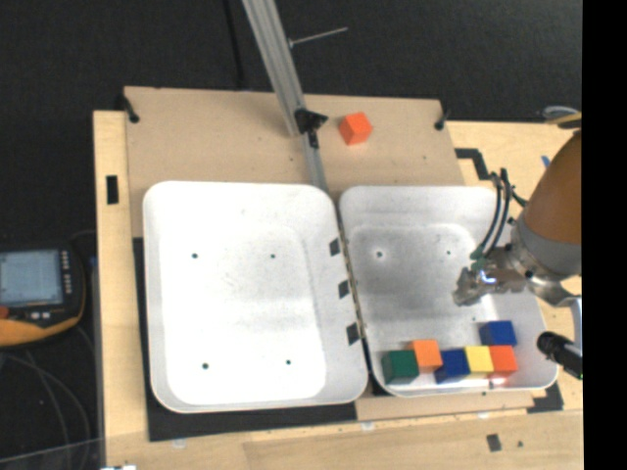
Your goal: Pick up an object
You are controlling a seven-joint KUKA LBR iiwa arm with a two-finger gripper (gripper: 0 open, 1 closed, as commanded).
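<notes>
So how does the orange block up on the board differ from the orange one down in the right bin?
The orange block on the board lies outside both bins, alone on the bare tan surface; the orange block in the right bin sits in a row along the bin's near wall. The first touches nothing, while the second is pressed between a green block and a blue block. Both are small orange cubes, similar in size.

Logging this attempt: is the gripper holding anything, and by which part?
Nothing is seen held: the gripper hangs over the right bin, apart from the blocks.
</notes>
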